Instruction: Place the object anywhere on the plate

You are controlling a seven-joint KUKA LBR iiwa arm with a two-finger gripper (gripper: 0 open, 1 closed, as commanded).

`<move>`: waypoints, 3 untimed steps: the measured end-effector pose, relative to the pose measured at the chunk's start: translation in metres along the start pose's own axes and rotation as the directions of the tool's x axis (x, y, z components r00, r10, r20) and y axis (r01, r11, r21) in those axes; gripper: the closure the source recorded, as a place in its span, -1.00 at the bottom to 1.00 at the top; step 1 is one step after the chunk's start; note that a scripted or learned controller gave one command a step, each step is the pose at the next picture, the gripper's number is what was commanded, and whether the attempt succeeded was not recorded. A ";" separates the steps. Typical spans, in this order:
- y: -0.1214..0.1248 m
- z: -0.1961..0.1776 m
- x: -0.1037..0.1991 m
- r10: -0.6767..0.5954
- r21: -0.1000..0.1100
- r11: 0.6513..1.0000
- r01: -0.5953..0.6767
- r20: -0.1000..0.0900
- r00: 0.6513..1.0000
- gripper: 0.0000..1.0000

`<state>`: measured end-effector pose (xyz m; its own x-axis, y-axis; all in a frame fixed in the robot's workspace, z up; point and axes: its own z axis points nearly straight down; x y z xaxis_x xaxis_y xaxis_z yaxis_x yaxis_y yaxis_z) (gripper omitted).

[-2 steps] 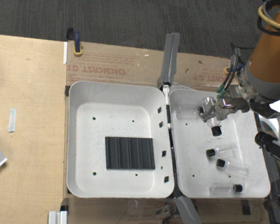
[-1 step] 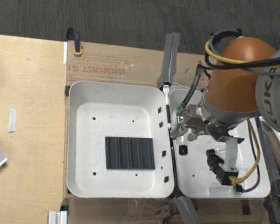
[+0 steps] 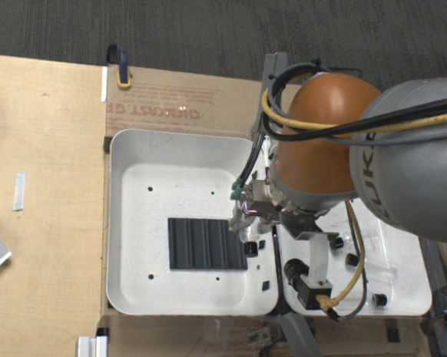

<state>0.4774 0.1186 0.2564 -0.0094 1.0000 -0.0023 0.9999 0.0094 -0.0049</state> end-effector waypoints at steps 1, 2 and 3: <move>-0.001 0.069 -0.013 -0.033 0.001 0.999 0.033 0.000 0.999 1.00; 0.000 -0.038 -0.019 -0.097 -0.003 0.995 0.097 0.001 0.995 1.00; 0.000 0.006 0.036 -0.156 0.000 0.988 0.156 0.001 0.988 1.00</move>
<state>0.4773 0.1543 0.2503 -0.1657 0.9862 -0.0021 0.9862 0.1656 -0.0051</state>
